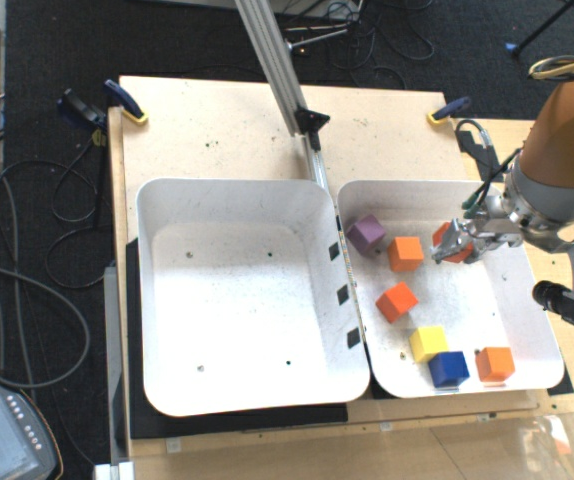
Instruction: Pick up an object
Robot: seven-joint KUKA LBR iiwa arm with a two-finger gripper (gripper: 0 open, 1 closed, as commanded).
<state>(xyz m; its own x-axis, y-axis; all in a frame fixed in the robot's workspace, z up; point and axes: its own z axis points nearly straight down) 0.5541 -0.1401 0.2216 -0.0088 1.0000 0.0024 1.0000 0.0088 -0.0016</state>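
So from my feed the arm point(557, 158) is reaching into the right bin point(527, 298) from the right side, with the gripper point(457, 245) down low near the bin's upper middle. There's a red-orange block point(445, 238) right at the fingertips, partly hidden by them, and honestly I can't tell if the fingers are clamped on it, apart or just sitting against it. Just left of that is an orange cube point(406, 253), with a purple cube point(367, 233) beyond it near the divider. Another orange cube point(397, 301) sits mid-bin. Along the near edge I've got a yellow cube point(427, 342) touching a blue cube point(449, 368), and one more orange cube point(495, 363) beside those. Left bin point(167, 268) has only a few dark specks.
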